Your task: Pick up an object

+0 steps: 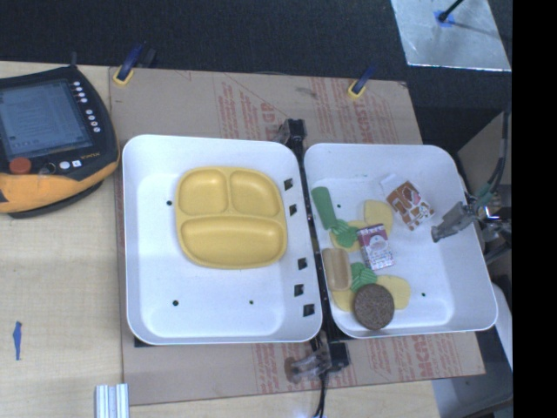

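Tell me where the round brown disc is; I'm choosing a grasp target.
The round brown disc lies in the right bin, near its front edge in the camera view, resting on yellow pieces just below the green piece.

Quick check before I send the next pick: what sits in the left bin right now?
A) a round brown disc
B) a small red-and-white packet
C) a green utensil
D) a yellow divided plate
D: the yellow divided plate lies alone in the left bin, while the brown disc, green utensil and red-and-white packet all lie in the right bin.
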Controlling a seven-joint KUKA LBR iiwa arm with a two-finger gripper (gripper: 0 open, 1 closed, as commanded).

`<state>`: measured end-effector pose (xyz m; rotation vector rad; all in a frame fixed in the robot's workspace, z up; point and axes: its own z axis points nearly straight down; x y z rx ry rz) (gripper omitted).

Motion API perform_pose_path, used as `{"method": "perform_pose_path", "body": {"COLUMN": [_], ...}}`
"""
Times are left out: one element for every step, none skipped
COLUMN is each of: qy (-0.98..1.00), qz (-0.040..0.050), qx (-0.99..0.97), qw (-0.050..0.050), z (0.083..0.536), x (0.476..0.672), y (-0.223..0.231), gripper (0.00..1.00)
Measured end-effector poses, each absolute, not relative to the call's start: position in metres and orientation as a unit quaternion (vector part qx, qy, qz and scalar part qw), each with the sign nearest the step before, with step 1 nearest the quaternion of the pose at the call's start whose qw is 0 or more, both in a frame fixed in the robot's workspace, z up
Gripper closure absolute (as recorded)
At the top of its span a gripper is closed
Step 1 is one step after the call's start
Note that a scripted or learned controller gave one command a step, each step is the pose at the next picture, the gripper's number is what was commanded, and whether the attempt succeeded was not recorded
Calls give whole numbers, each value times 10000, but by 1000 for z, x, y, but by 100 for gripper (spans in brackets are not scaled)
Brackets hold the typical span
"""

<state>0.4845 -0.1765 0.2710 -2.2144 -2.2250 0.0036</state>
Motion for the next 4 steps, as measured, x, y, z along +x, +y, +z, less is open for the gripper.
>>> {"method": "perform_pose_path", "body": {"qy": [-7114,-7101,-7085,-7095], "qz": [15,5,23,-5], "qx": [-7027,-7041,-7057,-7047], "qw": [29,-16,25,-10], "z": [182,90,92,93], "x": [544,616,574,623], "y": [-114,-140,-134,-106], "gripper": [0,0,0,0]}}
